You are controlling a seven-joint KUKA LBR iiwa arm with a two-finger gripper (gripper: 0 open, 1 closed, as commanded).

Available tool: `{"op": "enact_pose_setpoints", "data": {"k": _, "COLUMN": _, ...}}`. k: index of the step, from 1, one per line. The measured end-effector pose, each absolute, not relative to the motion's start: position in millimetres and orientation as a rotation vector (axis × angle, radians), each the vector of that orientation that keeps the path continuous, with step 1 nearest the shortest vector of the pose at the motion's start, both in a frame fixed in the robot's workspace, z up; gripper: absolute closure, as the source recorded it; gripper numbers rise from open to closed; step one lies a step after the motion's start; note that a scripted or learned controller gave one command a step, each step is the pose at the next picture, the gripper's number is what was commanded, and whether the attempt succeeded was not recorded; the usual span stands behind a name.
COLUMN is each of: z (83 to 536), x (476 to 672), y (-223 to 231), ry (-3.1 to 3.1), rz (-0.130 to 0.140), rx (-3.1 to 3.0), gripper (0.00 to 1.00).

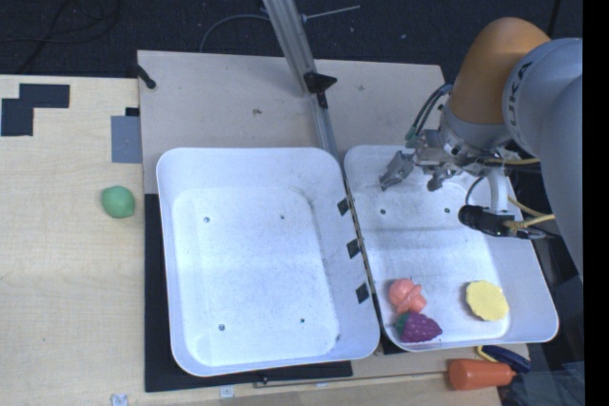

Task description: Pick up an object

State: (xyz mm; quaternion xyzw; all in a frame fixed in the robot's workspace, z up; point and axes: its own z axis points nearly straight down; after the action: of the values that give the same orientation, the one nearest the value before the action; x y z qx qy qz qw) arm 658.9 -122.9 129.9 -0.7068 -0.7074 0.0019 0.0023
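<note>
My gripper hangs over the far end of the right bin, its two fingers spread open with nothing between them. Three toy objects lie at the near end of that bin, well away from the gripper: an orange-pink piece, a purple bunch of grapes just in front of it, and a yellow round piece to their right.
The left bin sits beside the right one. A green ball rests on the wooden bench to the left. An orange carrot-like toy lies outside the right bin's near edge. A metal rail slants up behind the bins.
</note>
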Motion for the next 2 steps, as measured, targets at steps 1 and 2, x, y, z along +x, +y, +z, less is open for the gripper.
{"op": "enact_pose_setpoints", "data": {"k": 1, "z": 143.6, "x": 660.3, "y": -123.8, "ry": -2.221, "rz": 0.0, "rx": -2.222, "gripper": 1.0}}
{"op": "enact_pose_setpoints", "data": {"k": 2, "z": 203.8, "x": 657.6, "y": -118.3, "ry": -2.224, "rz": -0.005, "rx": -2.224, "gripper": 1.0}}
